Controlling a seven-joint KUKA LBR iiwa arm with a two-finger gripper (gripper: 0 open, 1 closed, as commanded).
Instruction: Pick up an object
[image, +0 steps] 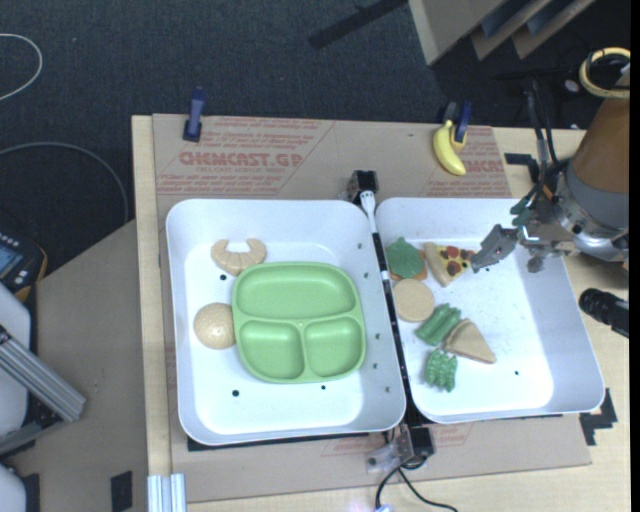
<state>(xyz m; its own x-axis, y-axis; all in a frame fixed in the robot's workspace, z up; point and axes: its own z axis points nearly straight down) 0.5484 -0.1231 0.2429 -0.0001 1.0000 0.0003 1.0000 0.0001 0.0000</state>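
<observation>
Bench (300, 150) w/ 2 white bins: left bin (190, 300); right bin (545, 350); banana (449, 150).

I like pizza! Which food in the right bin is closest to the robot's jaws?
The pizza slice, dotted red, lies just left of the gripper. The tan wedge and green pieces sit farther toward the front.

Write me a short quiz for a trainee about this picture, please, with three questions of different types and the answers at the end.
1. True or false: the green divided tray lies in the right bin.
2. Which item lies nearest to the gripper? A) the croissant B) the pizza slice C) the banana
3. Fill in: the round bun lies in the left bin, just to the ____ of the tray as the camera sees it.

Key: 1 false, it lies in the left bin. 2 B. 3 left.
</observation>
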